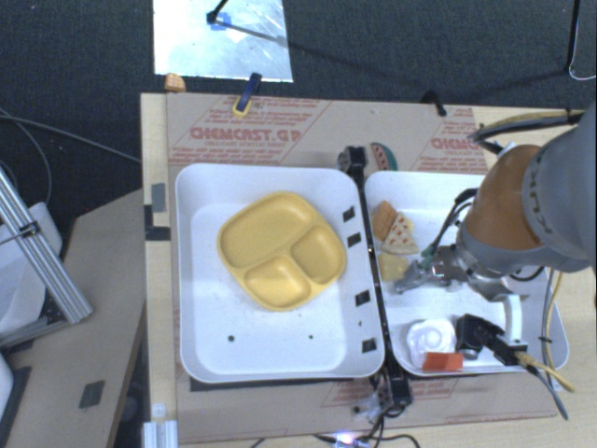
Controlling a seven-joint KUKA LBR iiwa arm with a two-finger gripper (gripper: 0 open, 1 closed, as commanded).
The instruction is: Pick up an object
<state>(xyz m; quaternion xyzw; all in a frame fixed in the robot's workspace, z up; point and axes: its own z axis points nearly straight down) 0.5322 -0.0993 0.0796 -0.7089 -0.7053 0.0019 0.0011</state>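
My gripper reaches in from the right and hangs low over the left part of the right bin. Just off its tip lies a pale yellow piece, touching or nearly touching it. Further back in the same bin are a brown wedge and a tan triangular slice. A white round cup-like thing and a red block sit at the bin's front. The arm hides the bin's right half.
The left bin holds a yellow divided plate. Black clips line the divider between the bins. A green and red slice lies behind the right bin, and a blue and yellow clamp on the board's back edge.
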